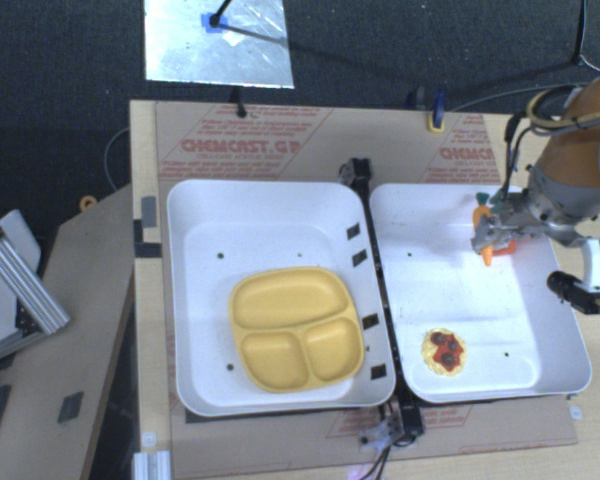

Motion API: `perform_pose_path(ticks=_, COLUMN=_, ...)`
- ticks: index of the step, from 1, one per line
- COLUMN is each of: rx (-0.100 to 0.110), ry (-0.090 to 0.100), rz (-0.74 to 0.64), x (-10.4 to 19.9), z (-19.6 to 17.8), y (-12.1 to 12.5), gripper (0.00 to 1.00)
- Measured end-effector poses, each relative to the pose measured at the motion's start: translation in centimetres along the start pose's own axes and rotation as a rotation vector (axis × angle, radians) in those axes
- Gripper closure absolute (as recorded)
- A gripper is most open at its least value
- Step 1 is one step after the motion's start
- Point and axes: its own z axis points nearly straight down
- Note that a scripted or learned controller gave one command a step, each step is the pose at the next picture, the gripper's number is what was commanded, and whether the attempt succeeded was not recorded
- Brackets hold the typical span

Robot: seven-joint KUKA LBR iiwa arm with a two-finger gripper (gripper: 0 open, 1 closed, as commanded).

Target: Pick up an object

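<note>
My gripper (494, 232) hangs over the upper right part of the right bin (420, 218), reaching in from the right. A small orange object (489, 255) sits between its fingers, with orange ends poking out above and below them; the gripper is shut on it. A small round toy pizza (445, 352), yellow with red topping, lies on the floor of the same bin near its front edge, well below and left of the gripper.
The left bin (210, 218) holds a yellow three-compartment tray (295, 326). A black divider strip (370, 258) runs between the bins. A black fitting (578, 292) sticks out over the right bin's right rim. Cables cross the top right.
</note>
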Motion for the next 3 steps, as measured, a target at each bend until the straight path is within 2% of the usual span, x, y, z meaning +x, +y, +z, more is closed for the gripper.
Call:
perform_pose_path(ticks=1, rx=-0.001, ry=-0.001, rz=-0.003, x=-1.0, z=-5.4, y=0.7, gripper=1.00)
perform_pose_path(ticks=2, rx=0.003, ry=0.001, rz=-0.004, x=-1.0, z=-7.0, y=0.8, gripper=1.00)
perform_pose_path(ticks=3, rx=0.007, ry=0.004, rz=-0.009, x=4.3, z=-6.2, y=-0.4, gripper=1.00)
